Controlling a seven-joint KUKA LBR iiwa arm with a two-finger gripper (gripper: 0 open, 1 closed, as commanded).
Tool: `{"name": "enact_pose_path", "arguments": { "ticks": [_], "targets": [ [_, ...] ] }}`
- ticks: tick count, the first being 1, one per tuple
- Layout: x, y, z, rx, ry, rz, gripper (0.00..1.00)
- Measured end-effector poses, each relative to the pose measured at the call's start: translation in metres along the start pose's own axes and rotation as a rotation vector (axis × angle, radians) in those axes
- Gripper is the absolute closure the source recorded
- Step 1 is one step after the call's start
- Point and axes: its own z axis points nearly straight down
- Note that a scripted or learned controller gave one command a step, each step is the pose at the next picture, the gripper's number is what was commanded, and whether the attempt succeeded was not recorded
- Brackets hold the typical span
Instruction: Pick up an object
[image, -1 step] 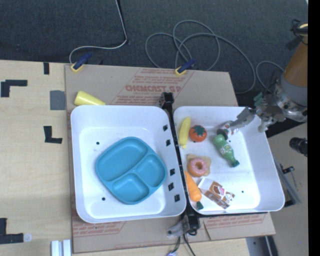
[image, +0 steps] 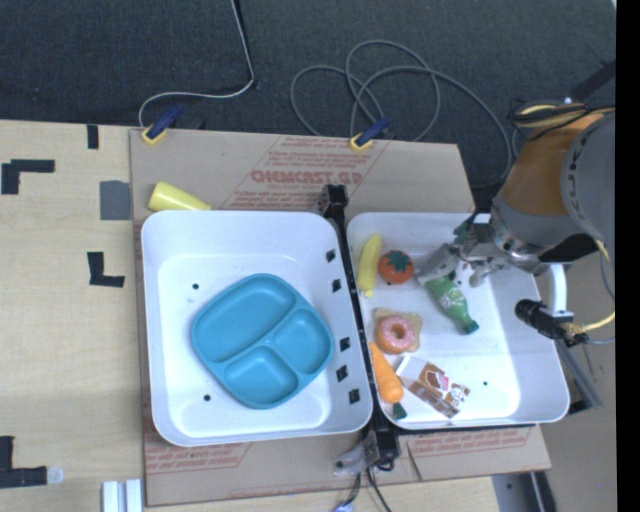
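Bottle (image: 453, 303), green, lies tilted near the right bin's (image: 500, 400) far edge, probably light, slick plastic; grip across its body. Gripper (image: 462, 268) hovers just above it, fingers spread wide, holding nothing.

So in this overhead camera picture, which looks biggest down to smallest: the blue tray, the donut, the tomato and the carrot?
Largest to smallest, as they look in the camera view:
1. blue tray, by far the largest
2. carrot, longer than the donut but thinner, so these two are close
3. donut
4. tomato, smallest
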Motion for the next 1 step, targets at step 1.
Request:
{"name": "enact_pose_path", "arguments": {
  "ticks": [1],
  "targets": [
    [0.0020,0.0247,0.0520,-0.008,-0.003,-0.001,0.00]
  ]
}}
